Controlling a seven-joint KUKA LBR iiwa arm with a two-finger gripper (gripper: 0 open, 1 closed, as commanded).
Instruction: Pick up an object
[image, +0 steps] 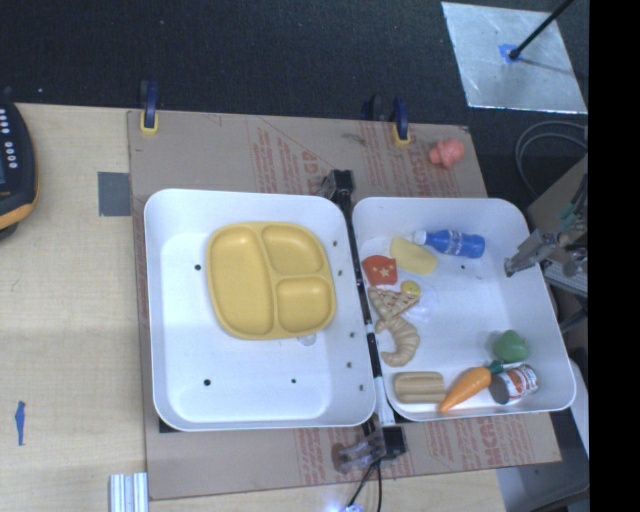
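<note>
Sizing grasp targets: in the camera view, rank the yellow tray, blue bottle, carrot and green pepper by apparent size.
1. yellow tray, clearly the largest
2. and 3. blue bottle and carrot, too alike to rank
4. green pepper

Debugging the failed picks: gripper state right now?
Gripper: at the right bin's right edge, nothing held; open or closed cannot be told.

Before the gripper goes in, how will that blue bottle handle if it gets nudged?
The blue bottle lies on its side and looks round, so it would probably roll. It looks like a small plastic toy, likely light and stiff. Its smooth surface may slip between fingers.
</note>
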